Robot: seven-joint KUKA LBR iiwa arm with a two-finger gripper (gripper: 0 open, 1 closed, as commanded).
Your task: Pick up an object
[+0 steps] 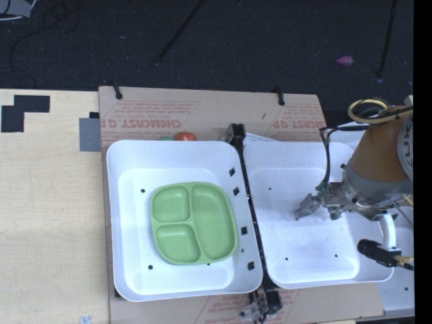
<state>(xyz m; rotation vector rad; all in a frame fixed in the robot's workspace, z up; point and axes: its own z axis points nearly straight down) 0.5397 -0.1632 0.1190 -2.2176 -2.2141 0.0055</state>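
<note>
A green three-compartment plate [194, 222] lies flat in the middle of the left bin [128, 174]. My gripper [316, 212] hangs low over the floor of the right bin [297, 262], near its right-hand side, well apart from the plate. Its fingers [300, 211] are spread open and nothing shows between them. The grey arm with its orange band [378, 150] comes in from the right above the bin's right wall.
A small red and green object [183, 137] lies on the cardboard just behind the left bin's back rim. A black divider [246, 208] runs between the two bins. A black cable [327, 157] hangs down beside the arm.
</note>
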